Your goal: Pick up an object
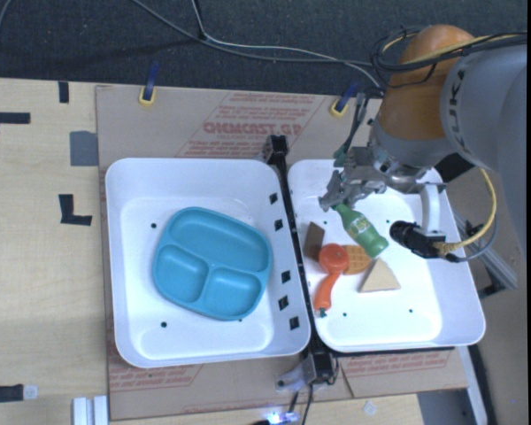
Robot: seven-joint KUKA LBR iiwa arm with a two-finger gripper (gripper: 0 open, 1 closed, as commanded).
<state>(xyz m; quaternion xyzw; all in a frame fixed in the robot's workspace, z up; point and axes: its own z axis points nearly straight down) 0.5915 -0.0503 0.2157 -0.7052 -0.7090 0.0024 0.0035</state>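
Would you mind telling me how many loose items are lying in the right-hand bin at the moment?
4: a green bottle under the pincer, an orange ladle-like toy at centre-left, a tan wedge beside it, and a brown piece near the divider. More may hide beneath the arm.

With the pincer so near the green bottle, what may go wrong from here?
1. The green bottle lies tilted at the pincer; it may slip out.
2. The orange scoop, brown block and tan wedge crowd close, so they may get pushed.
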